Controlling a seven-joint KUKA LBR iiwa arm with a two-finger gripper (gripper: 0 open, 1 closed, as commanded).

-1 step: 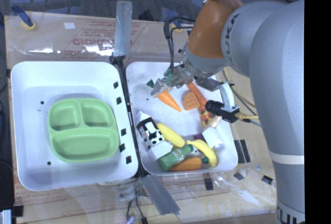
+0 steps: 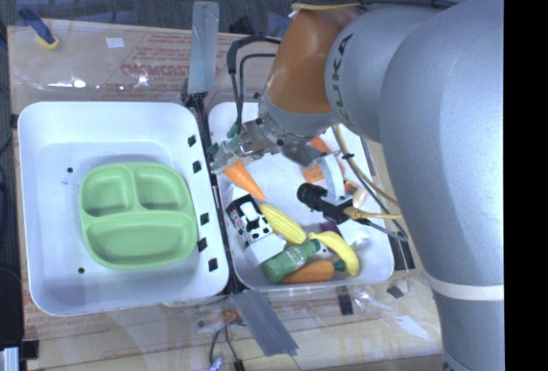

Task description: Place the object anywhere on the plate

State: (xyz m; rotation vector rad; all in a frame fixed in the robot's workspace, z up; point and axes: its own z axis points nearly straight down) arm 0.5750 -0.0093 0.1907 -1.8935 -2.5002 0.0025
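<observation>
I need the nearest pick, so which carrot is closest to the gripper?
The carrot at the right bin's upper left, just below the gripper. The other carrot lies along the bottom edge.

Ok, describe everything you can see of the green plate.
The green plate is a light green, plastic-looking tray with rounded corners, divided into three compartments: two smaller ones on the far side and one wide one on the near side. It lies flat on the floor of the left white bin, roughly in the middle, slightly turned. Nothing lies on it, and it touches nothing besides the bin floor.
</observation>
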